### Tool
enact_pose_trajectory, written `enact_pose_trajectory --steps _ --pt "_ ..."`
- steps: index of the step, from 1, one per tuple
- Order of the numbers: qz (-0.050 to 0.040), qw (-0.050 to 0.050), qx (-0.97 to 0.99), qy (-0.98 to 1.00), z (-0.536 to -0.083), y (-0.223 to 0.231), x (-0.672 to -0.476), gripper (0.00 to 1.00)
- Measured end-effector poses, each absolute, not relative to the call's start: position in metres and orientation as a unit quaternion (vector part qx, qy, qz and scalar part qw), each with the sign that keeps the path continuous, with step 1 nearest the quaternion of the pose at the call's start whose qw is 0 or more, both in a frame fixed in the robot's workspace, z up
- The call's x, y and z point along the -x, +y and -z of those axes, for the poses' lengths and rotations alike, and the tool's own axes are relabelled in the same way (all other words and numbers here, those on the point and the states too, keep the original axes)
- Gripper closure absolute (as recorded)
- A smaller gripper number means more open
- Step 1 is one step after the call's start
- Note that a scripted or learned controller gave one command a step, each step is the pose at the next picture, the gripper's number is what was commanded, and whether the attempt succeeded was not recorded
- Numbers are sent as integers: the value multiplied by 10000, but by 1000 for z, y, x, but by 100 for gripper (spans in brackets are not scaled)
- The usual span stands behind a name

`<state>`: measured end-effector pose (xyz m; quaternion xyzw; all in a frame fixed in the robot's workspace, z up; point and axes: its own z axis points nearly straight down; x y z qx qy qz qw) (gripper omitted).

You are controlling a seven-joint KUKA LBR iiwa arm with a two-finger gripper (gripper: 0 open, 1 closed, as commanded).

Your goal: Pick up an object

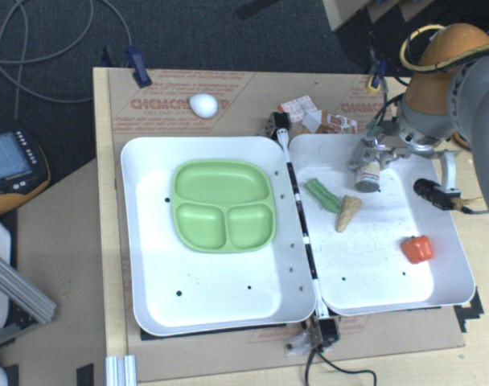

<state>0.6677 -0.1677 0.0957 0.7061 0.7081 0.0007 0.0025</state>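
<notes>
Pale green tray (223,204) in white bin (148,240), green pod (322,195) and tan cone (347,212) beside grey gripper (367,177), orange pepper (417,249) farther off, white egg (203,104).

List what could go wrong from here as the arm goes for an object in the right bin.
1. The claw sits at the right bin's far edge, with nothing visibly between its tips; it may close on air.
2. The green pod and the cone touch, so grabbing one could drag or flip the other.
3. The orange pepper lies near the right wall, leaving little room for a grasp.
</notes>
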Motion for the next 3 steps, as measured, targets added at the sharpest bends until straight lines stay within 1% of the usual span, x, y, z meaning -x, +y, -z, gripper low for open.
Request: enact_pose_trajectory --steps 1,2,3 --pt "-14 11 -7063 7079 -186 -75 -659 100" --pt "2 -9 -7067 7075 -228 -49 -603 100" --pt "5 -11 -7068 7074 -226 -23 -574 100"
